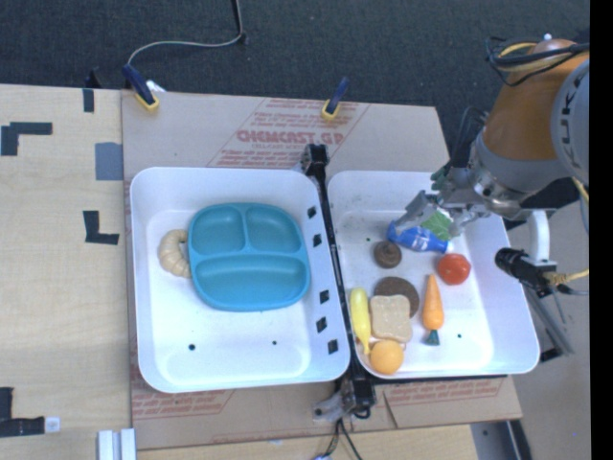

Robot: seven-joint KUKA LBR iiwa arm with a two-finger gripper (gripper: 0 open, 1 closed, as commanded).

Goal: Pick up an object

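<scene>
Hand (439, 220) hovers over the blue packet (419, 239) in the right bin (498, 348); grip unclear, nothing lifted.

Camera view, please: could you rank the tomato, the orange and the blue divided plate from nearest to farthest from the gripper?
1. Tomato, right bin, just below the gripper.
2. Orange, right bin's near-left corner.
3. Blue divided plate, left bin, across the divider.

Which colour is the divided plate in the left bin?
The divided plate is light blue, shown in the camera view.
</scene>
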